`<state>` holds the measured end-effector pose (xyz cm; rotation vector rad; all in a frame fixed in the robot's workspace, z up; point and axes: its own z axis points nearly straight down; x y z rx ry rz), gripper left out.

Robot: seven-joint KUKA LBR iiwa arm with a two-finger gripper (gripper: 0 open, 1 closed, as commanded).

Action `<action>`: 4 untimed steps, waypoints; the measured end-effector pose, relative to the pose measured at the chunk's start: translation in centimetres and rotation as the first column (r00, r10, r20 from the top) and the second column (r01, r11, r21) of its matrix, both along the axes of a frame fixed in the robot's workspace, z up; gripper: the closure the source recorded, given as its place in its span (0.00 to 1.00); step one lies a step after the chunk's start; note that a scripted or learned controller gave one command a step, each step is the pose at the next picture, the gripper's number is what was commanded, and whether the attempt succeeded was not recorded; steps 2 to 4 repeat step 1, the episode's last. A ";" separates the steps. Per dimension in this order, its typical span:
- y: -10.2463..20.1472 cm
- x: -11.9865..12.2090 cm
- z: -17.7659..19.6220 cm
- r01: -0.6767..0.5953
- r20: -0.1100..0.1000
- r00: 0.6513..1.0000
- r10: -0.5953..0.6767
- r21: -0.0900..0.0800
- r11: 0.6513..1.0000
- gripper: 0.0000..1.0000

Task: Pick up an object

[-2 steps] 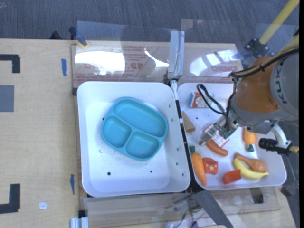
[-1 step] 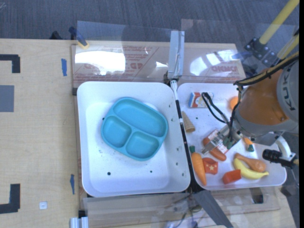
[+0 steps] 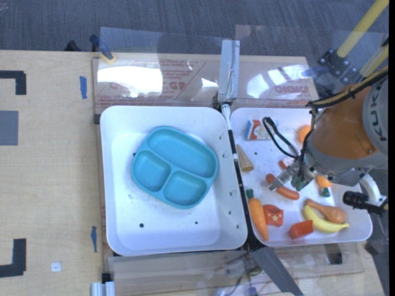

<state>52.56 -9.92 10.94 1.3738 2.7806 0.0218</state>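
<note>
Blue divided plate (image 3: 175,166) sits in the left bin (image 3: 117,165), toy food like a carrot (image 3: 257,217) and banana (image 3: 323,222) fills the right bin (image 3: 364,230), pincer (image 3: 295,180) grip state I can't tell.

Pale wooden bench (image 3: 49,184) bearing black corner marks and blue tape tabs; dark grey carpet (image 3: 185,5) toward twelve o'clock; clear panels (image 3: 160,73) there catch bright overhead glare.

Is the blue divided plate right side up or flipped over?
Right side up: the blue divided plate lies in the left bin, its three compartments facing upward.
</note>
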 end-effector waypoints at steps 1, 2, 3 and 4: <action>6.9 3.2 7.9 0.034 -0.032 0.999 -0.033 0.008 0.999 1.00; 6.9 3.2 7.9 0.034 -0.032 0.999 -0.033 0.008 0.999 1.00; 6.9 3.2 7.9 0.034 -0.032 0.999 -0.033 0.008 0.999 1.00; 6.9 3.2 7.9 0.034 -0.032 0.999 -0.033 0.008 0.999 1.00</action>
